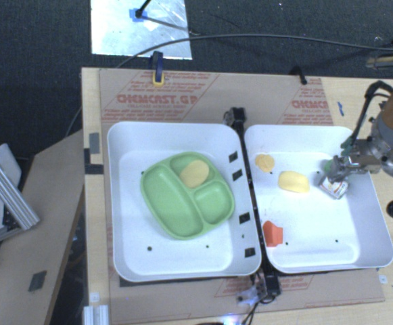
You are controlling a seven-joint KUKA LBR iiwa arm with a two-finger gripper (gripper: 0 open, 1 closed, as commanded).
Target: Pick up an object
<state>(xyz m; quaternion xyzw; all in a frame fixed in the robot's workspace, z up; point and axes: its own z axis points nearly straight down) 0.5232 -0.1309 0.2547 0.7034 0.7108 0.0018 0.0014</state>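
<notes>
Gripper point(334, 183) low over the right bin point(365, 249), just right of the yellow lump point(293, 181). Can't tell if clenched or released. Nothing visibly held. Could easily come down on bare floor beside it, or just shove it away.

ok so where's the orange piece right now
In the right bin, near its front-left corner by the divider, below the two yellow pieces; the orange piece lies apart from the gripper.
</notes>
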